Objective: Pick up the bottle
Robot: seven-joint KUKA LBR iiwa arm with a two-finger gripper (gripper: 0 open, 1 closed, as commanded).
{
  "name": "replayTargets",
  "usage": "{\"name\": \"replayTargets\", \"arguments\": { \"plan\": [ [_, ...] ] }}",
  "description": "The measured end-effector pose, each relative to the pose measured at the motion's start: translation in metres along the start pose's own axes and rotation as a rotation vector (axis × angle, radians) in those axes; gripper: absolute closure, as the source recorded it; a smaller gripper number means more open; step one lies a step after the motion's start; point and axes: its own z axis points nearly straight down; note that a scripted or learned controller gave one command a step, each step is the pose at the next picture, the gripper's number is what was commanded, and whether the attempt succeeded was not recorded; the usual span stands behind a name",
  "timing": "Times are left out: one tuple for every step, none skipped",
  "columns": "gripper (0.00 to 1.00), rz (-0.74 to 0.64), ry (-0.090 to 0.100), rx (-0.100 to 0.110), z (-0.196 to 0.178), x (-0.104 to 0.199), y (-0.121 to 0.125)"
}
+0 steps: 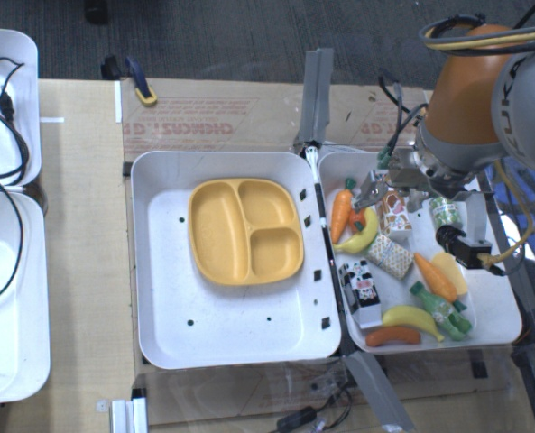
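A small green bottle (440,310) lies on its side near the front right corner of the right bin (506,318), between an orange carrot (435,277) and a yellow banana (411,317). My gripper (373,190) hangs over the back left part of that bin, above a second carrot (340,213) and a second banana (361,235). It is well behind and to the left of the green bottle, not touching it. A clear container with a green label (446,213) sits partly hidden under the wrist.
The right bin also holds a patterned carton (393,213), a checkered box (390,256), a black-and-white box (362,286) and a red sausage-like item (393,335). A yellow divided plate (245,231) lies in the left bin (159,332). A metal divider (316,97) separates the bins.
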Motion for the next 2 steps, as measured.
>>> {"name": "replayTargets", "arguments": {
  "plan": [
    [0.0, -0.306, 0.001, 0.0, 0.046, -0.062, -0.053],
    [0.0, -0.397, 0.001, -0.003, 0.117, -0.084, -0.059]
  ]
}}
